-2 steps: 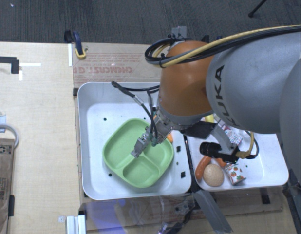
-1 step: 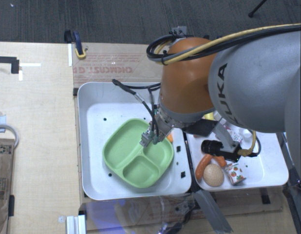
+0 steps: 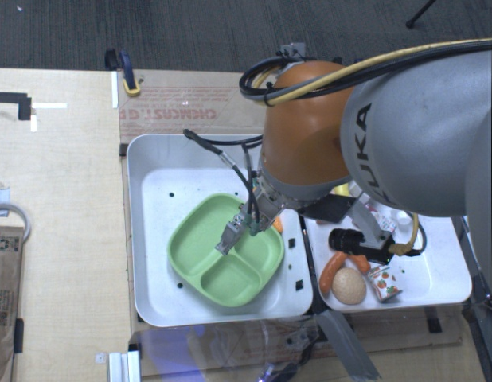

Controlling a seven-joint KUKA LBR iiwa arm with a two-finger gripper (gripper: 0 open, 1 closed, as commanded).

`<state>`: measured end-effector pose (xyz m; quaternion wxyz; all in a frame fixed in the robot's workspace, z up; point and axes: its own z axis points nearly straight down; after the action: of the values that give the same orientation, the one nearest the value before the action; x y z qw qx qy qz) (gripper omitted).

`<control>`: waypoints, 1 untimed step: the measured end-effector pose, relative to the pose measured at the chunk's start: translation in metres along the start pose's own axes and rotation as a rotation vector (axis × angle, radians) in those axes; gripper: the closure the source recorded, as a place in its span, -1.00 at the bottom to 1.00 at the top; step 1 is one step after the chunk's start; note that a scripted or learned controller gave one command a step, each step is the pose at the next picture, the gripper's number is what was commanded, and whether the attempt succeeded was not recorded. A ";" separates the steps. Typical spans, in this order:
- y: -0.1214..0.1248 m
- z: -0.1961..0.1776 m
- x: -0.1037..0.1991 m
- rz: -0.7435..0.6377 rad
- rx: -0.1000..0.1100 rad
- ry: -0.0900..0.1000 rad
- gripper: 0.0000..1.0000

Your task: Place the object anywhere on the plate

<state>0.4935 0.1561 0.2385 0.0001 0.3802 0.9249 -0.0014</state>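
– Gripper (image 3: 230,235) first: where do you see it?
– You see it hanging over the middle of the green plate (image 3: 200,255), its tip above the ridges that split the plate into compartments. Whether it is open or closed, you cannot tell from this slant, nor whether it has hold of anything.
– And what lies closest to it?
– A small orange piece (image 3: 278,224) shows just beside the wrist, at the plate's right rim. You cannot tell whether it rests on the rim or on the bin floor, or whether it is the object meant for the plate.
– Where does the plate sit?
– In the left bin (image 3: 150,173), toward its near right corner.
– And further out?
– In the right bin (image 3: 437,281) you have a carrot (image 3: 333,266) touching a pale egg-shaped thing (image 3: 349,287), with a small red-and-white carton (image 3: 384,283) just to their right. The grey arm (image 3: 421,126) with its orange band crosses above that bin.
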 end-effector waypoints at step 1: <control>0.000 0.000 0.000 0.000 0.000 0.000 -1.00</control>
<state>0.4935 0.1561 0.2385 0.0001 0.3802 0.9249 -0.0014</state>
